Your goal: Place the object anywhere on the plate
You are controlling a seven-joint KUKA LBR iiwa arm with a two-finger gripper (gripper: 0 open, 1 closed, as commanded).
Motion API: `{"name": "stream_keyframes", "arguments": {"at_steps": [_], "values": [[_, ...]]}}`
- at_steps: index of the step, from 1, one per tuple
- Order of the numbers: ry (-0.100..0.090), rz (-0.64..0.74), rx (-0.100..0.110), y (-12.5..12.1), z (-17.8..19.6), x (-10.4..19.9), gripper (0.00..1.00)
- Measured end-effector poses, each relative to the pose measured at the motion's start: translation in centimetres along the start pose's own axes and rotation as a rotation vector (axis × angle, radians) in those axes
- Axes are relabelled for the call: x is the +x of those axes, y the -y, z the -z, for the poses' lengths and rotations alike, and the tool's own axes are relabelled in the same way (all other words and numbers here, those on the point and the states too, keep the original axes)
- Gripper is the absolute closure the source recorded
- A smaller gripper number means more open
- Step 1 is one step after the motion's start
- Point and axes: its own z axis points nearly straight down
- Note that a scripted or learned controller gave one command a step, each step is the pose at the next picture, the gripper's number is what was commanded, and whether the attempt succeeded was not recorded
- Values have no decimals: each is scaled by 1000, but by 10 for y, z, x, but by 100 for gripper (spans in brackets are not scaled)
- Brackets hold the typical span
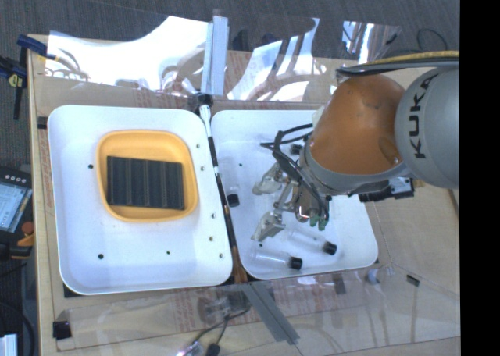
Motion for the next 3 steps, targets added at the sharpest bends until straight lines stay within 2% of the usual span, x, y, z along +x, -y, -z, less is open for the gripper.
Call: {"name": "stream_keyframes", "arguments": {"at_steps": [1, 2, 3], "values": [[-2, 319, 0, 16, 1, 11, 0], [5, 593, 1, 39, 25, -37, 0], [3, 912, 0, 21, 37, -46, 0]]}}
